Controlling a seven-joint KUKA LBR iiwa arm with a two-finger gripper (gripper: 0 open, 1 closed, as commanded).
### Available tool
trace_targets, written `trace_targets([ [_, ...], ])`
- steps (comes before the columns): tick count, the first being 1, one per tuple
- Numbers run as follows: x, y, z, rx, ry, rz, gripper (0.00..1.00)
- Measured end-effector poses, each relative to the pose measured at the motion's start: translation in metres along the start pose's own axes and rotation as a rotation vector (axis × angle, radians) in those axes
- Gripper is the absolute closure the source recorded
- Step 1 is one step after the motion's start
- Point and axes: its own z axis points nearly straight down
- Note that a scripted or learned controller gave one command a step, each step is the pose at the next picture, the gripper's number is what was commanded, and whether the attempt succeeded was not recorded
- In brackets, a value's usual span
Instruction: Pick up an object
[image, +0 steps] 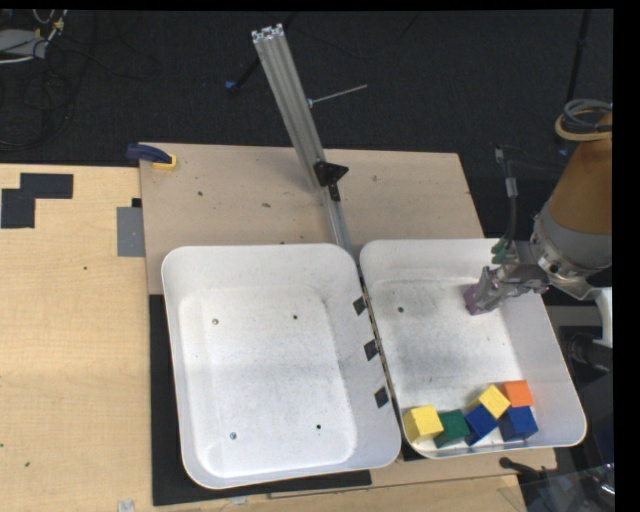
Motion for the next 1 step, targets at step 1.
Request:
trace_targets([
  [1,0.0454,0.0027,0.0010,0.003,0.000,0.001,1.00],
])
